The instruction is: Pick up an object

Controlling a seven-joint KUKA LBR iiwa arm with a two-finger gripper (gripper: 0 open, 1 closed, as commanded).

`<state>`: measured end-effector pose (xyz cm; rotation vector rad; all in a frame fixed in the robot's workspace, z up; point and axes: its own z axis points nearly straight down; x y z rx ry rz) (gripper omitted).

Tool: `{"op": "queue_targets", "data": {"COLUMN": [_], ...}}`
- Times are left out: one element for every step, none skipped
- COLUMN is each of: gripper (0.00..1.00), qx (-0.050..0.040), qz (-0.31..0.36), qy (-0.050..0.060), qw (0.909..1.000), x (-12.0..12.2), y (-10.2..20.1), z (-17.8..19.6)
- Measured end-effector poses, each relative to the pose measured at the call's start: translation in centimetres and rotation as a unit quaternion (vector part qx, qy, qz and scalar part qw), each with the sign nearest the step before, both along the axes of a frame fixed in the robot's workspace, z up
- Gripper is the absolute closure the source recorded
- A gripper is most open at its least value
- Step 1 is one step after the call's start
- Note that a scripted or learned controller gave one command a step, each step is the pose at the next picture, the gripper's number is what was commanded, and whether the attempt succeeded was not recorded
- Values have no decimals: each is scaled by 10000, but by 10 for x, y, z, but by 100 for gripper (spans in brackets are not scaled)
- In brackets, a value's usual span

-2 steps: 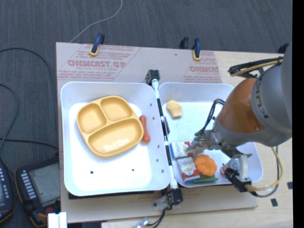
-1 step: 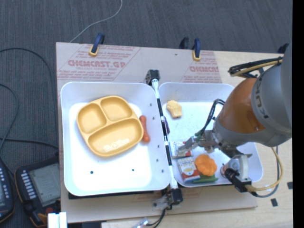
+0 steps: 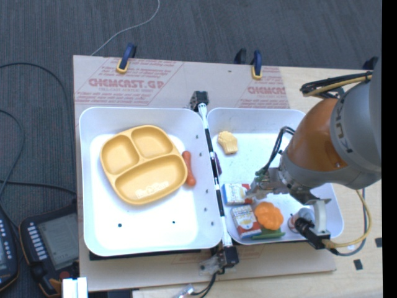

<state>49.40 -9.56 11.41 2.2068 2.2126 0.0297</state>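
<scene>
White plastic makes both bins: the left bin (image 3: 99,228) carries a yellow divided plate (image 3: 144,164) with a small orange sausage (image 3: 189,168) lying against the plate's right edge, and the right bin (image 3: 291,124) holds the crowded small things. The grey and orange arm (image 3: 332,141) bends low over the near part of the right bin, and its gripper (image 3: 260,188) is just above a little white and red packet (image 3: 235,193); whether the tool is spread or pressed together I cannot tell, because the wrist covers it. Nothing is seen pinched. Just beside it lie an orange ball (image 3: 268,215), a second packet (image 3: 244,218) and a green bean (image 3: 269,234), while a pale yellow piece (image 3: 227,142) rests alone at the far left of this bin. I think the risk comes from this crowding: the tool may push the flat packet against the bin wall instead of taking it, or catch two things together and then drop one.
</scene>
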Motion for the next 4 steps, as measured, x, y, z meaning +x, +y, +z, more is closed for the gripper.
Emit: {"op": "queue_targets", "data": {"gripper": [0, 0, 100, 0], "qx": [1, 12, -16, -16], "qz": [0, -1, -11, -13], "qy": [1, 91, 15, 24], "qw": [10000, 10000, 10000, 10000], "x": [0, 45, 50, 49], "y": [0, -13, -14, -14], "z": [0, -23, -9, -10]}}
